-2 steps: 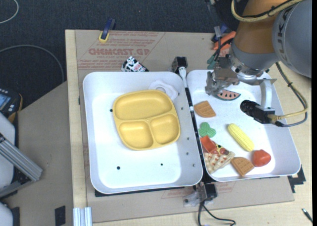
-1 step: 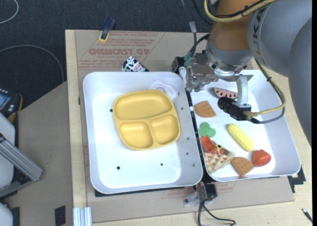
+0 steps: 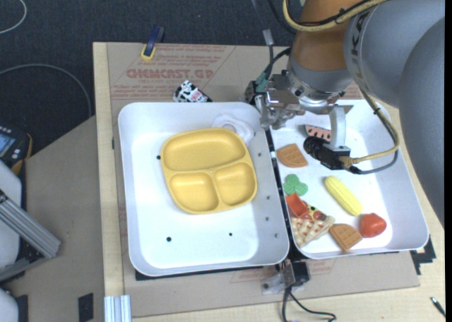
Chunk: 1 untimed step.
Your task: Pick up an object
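Observation:
My gripper point(image 3: 272, 111) hangs over the back of the divide between the two bins, at the far left corner of the right bin point(image 3: 406, 193). That bin holds toy food. A brown cookie point(image 3: 291, 155) lies just below the gripper, with a pink striped piece point(image 3: 318, 131) to the gripper's right. Further forward are a green piece point(image 3: 296, 186), a yellow corn cob point(image 3: 342, 195), a red piece point(image 3: 296, 205), a waffle slice point(image 3: 311, 226), a brown toast point(image 3: 345, 236) and a red tomato point(image 3: 372, 224). I see nothing held in the gripper.
The left bin point(image 3: 141, 193) bears a yellow divided plate point(image 3: 208, 170) and a clear plastic piece point(image 3: 237, 127) near its back right corner. A black-and-white toy point(image 3: 189, 92) and a blue-yellow tool point(image 3: 150, 44) lie on the cardboard behind the bins. A black cable part point(image 3: 326, 152) hangs over the right bin.

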Each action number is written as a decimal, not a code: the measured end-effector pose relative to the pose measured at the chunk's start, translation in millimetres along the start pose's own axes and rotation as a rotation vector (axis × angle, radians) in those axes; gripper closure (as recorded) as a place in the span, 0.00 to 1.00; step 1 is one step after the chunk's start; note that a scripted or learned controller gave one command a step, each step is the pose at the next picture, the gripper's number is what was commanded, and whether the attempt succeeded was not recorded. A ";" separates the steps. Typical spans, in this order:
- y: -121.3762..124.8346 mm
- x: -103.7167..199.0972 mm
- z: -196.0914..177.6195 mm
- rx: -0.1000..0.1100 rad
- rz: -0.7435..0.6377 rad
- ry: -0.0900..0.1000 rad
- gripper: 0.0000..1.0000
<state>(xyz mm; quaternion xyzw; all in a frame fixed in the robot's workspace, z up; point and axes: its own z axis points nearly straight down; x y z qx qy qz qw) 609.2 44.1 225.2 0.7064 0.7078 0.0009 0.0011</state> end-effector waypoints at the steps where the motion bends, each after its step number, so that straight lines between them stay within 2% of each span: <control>1: 0.4 0.9 -5.0 -0.001 0.001 0.000 1.00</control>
